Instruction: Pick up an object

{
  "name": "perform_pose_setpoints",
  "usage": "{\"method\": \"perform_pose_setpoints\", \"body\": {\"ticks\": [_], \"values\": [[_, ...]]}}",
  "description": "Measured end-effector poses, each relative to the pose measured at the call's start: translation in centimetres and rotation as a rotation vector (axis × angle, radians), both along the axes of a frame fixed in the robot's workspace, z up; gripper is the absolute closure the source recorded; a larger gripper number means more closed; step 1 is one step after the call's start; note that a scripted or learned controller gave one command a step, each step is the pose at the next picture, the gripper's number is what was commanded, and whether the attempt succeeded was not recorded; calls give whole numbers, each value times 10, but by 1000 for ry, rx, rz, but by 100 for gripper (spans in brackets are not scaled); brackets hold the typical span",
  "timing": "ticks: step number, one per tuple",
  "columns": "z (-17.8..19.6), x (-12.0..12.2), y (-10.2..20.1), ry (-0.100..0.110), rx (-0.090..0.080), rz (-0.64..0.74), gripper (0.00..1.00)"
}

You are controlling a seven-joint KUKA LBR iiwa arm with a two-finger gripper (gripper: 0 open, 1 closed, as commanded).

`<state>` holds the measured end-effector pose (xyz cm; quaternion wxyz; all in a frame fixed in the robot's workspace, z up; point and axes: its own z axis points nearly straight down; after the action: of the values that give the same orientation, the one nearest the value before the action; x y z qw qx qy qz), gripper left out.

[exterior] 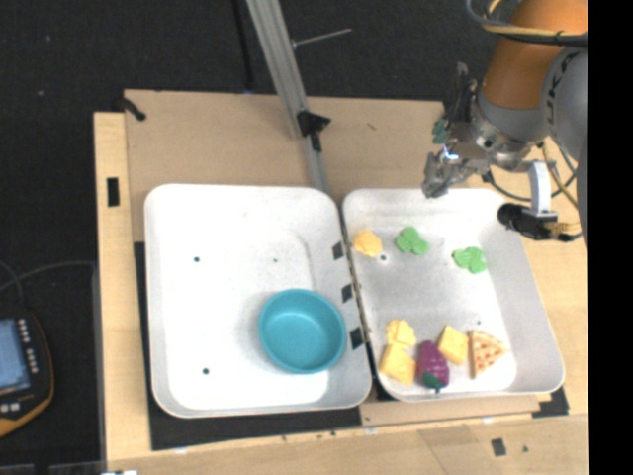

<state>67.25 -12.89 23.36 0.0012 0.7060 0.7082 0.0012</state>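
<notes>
- One grey arm with an orange band comes in at the upper right of the frame; its single claw (436,183) hangs over the far rim of the right bin, nothing between its tips; whether it is apart or together cannot be told at this size.
- Two shallow white plastic bins sit side by side on the light wooden table (213,122): the left bin (213,240) in the middle left of the frame, the right bin (519,295) in the middle right.
- One round teal plastic bowl (301,330) stands upright in the left bin, toward its lower right corner.
- Two small green leafy toy pieces lie in the upper half of the right bin, apart from each other: one (411,241) near the centre, the other (470,259) further right.
- One small yellow-orange rounded toy piece (368,243) lies at the right bin's upper left, just beside the bins' shared edge.
- Three yellow blocky toy pieces lie along the right bin's lower edge: two (399,332) (397,366) touching at lower left, one (452,343) further right.
- One purple grape-like toy (432,363) lies between the yellow pieces.
- One orange pizza-slice toy (484,351) lies at the lower right, just beside the third yellow piece.
- One grey metal pole (280,57) slants from the top centre toward the bins.
</notes>
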Motion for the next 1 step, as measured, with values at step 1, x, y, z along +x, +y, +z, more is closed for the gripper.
{"method": "perform_pose_setpoints", "body": {"ticks": [1], "values": [[4, -11, 44, 3, 1, 2, 100]]}}
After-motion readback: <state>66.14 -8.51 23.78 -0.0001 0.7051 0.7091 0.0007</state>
